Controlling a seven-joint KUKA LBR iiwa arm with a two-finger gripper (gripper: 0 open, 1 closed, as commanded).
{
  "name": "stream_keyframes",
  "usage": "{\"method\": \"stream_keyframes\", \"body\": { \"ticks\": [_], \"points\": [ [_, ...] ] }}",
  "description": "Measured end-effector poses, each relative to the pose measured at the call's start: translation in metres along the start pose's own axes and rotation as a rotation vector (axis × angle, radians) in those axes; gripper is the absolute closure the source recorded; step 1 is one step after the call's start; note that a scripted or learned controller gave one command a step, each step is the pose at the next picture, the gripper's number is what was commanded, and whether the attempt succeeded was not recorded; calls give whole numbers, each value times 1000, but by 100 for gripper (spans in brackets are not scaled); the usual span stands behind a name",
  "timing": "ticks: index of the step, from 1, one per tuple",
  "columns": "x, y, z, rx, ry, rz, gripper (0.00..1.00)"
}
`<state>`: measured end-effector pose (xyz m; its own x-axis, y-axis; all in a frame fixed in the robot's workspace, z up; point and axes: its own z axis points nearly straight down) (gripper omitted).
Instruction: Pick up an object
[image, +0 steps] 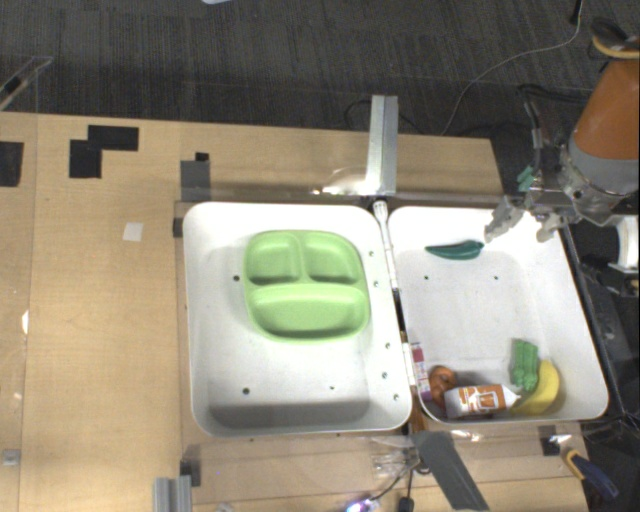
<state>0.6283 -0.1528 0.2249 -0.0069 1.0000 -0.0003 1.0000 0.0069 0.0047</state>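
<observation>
open fingers (522, 222) hang over the right bin (575, 300), nothing between them.

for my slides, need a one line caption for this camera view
Gripper open over right bin near a green pepper; green tray in left bin.

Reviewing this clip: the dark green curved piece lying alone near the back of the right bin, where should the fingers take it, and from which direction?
Probably at the middle of the dark green curved piece, from straight above. It lies flat and long, running left to right, with bare bin floor around it, so closing across its narrow width looks easiest. The gripper hovers just to its right.
</observation>
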Motion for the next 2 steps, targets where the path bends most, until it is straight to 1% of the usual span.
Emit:
{"method": "stream_keyframes", "body": {
  "ticks": [1,2],
  "points": [
    [-38,-62,56,2,-1,59,0],
    [-42,-109,103,2,0,154,0]
  ]
}}
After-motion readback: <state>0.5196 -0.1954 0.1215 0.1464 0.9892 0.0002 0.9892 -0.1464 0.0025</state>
